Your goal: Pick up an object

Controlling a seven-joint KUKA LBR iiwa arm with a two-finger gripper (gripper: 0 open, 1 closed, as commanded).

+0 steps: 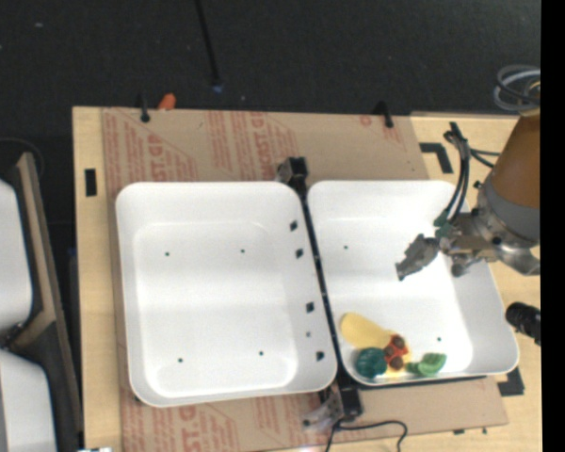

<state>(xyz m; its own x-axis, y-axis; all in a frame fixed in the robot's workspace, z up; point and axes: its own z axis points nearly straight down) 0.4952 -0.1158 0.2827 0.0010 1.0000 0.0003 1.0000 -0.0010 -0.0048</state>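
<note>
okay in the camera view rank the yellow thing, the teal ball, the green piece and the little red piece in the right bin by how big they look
1. Yellow thing, clearly the largest.
2. Teal ball.
3. Green piece, close to the teal ball in size, so that order is unsure.
4. Red piece, the smallest.

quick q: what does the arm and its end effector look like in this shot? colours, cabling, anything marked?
The arm shows a broad orange band above a grey wrist section. Dark cables loop along its left side down toward the wrist. The gripper is a small grey metal piece with dark parts behind it, seen against the right bin. No markings are legible at this resolution.
</note>
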